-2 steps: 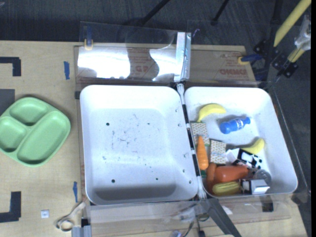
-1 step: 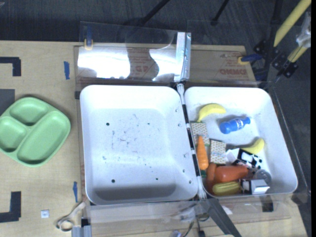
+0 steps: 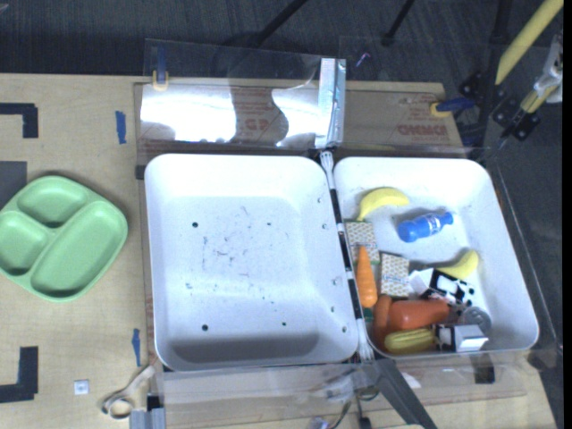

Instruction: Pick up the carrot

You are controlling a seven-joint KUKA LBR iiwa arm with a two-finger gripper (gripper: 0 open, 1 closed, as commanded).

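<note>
My pincer: I cannot tell from this view whether it is wide, narrow or holding anything.

Carrot (image 3: 365,278): lies in the right bin (image 3: 509,266), hard against that bin's left wall, its length running along the wall (near-to-far in the view). Just beyond its far end lies a patterned card (image 3: 360,233); a second patterned card (image 3: 393,273) lies just beside it on the right. Its near end touches a red-orange object (image 3: 407,314), and in front of that rests a yellow object (image 3: 407,340), close to the bin's near wall.

Further into the same bin: a yellow banana-shaped piece (image 3: 382,200) near the far wall, a blue bottle (image 3: 423,225) on its side just right of it, a smaller yellow piece (image 3: 462,263), a black-and-white item (image 3: 451,286) and a grey item (image 3: 466,333) in the near right corner; what these last two are I cannot tell.

Left bin (image 3: 179,177): shares the middle wall with the right bin; faint marks on its floor.

Tabletop (image 3: 71,105): carries a green divided plate (image 3: 58,237), well apart from both bins on the left, and a clear sheet (image 3: 232,105) behind the left bin
</note>
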